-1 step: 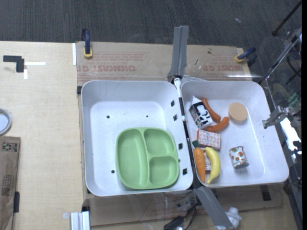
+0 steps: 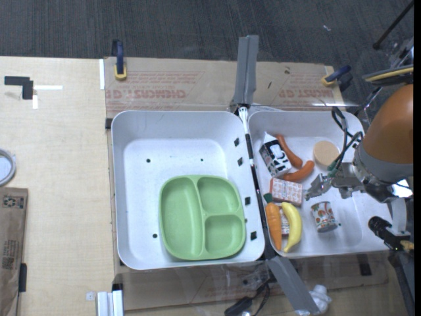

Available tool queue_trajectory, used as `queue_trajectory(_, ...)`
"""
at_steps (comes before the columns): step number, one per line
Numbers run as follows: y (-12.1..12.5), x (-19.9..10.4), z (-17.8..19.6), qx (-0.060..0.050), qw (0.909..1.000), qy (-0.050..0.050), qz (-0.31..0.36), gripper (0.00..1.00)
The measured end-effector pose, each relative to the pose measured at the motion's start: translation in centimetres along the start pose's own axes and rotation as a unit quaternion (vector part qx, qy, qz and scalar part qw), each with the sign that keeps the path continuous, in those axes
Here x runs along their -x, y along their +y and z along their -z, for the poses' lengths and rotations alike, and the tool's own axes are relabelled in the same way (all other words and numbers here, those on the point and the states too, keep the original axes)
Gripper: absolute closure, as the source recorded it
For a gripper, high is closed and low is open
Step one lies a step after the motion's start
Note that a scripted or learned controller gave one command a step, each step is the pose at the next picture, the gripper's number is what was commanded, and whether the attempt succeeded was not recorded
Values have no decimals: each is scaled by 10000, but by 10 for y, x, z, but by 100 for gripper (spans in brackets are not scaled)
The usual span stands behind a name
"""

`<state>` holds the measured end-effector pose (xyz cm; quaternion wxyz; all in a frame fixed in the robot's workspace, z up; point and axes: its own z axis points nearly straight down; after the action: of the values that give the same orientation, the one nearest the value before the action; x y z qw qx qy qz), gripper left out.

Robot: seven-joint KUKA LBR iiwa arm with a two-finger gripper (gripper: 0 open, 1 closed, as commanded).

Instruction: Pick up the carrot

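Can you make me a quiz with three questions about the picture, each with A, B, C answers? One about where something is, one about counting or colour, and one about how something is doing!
1. Where is the carrot?
A. on the green tray
B. in the right bin, beside the banana
C. on the floor

2. How many compartments does the green tray have?
A. three
B. one
C. six

3. How is the carrot right now?
A. between the fingers of the gripper
B. cut into pieces
C. lying in the bin, away from the gripper

Answers: 1 B, it lies against the banana near the right bin's front-left corner. 2 A, three sections show. 3 C, the gripper sits apart from it.
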<state>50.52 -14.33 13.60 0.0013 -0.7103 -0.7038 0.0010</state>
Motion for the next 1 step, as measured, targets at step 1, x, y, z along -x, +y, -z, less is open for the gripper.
queue_trajectory(1, 69, -33, -46, -9, 10000, -5, -55, 0)
